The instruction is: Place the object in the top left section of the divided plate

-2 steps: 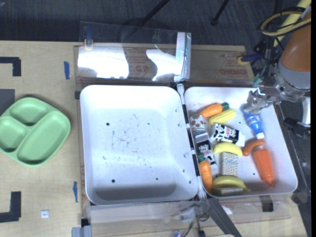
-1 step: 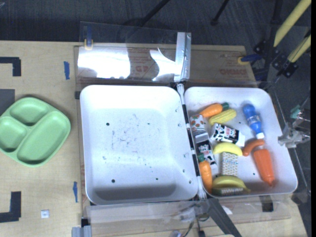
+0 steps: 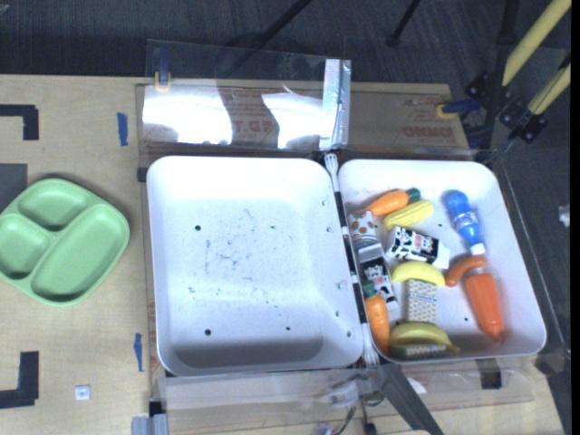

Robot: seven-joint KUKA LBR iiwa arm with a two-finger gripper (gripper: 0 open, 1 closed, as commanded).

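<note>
A green divided plate lies on the wooden bench at the far left, with two small sections on its upper side and one large section on its lower right. The right white bin holds a pile of toy food: an orange carrot, a second carrot, a yellow corn cob, a blue bottle, a banana, a black-and-white carton and a yellow piece at the front.
The left white bin stands between the plate and the right bin. A clear plastic panel rises behind it. Black tape marks sit on the bench at the left. Tripod legs and yellow bars stand beyond the bench at the top right.
</note>
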